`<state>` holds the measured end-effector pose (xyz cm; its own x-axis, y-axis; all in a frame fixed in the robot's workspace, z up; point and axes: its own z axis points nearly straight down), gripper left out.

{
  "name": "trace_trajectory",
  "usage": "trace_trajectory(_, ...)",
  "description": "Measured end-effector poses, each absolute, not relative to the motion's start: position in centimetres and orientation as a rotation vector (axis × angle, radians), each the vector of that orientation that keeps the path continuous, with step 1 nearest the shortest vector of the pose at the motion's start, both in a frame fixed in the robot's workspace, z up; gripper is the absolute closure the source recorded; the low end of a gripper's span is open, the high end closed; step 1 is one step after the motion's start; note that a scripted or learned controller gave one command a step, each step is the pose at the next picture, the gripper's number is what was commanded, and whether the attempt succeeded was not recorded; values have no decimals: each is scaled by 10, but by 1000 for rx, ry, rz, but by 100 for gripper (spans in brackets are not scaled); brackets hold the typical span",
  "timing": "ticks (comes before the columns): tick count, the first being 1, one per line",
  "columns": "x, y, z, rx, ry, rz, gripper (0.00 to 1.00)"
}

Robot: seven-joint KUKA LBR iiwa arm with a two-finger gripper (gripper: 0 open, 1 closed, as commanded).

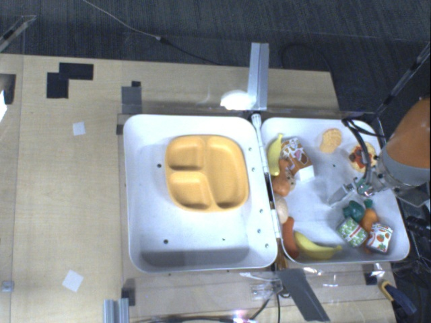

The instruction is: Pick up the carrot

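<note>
From my remote station, the arm (411,147) reaches in from the right over the right bin (316,173), its gripper (360,188) low above the bin's right half, among the toy food heaped there. The small orange piece with a dark green top that I take for the carrot (367,215) lies just below the gripper, close against a green-and-white carton (351,231) and near a red-and-white carton (379,238). Whether the gripper is spread or closed I cannot tell from this slant, and nothing is visibly caught in it. Bananas (314,245) line the bin's lower left and its left wall, a round cracker (330,138) lies at the top, and a reddish piece (288,233) lies along the divider. The left bin (141,200) carries a yellow sectioned plate (205,172), well apart from the action. I judge the approach is made from directly above because the carrot is hemmed in by cartons; the risk is pinching a neighbour instead, since so little room shows around it.
</note>
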<state>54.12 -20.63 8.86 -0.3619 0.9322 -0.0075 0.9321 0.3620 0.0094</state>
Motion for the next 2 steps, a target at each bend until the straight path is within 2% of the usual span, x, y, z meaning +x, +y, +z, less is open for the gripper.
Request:
trace_trajectory(1,545,-205,102,1752,2585,11,100)
trace_trajectory(2,500,-207,90,1414,2783,5,100)
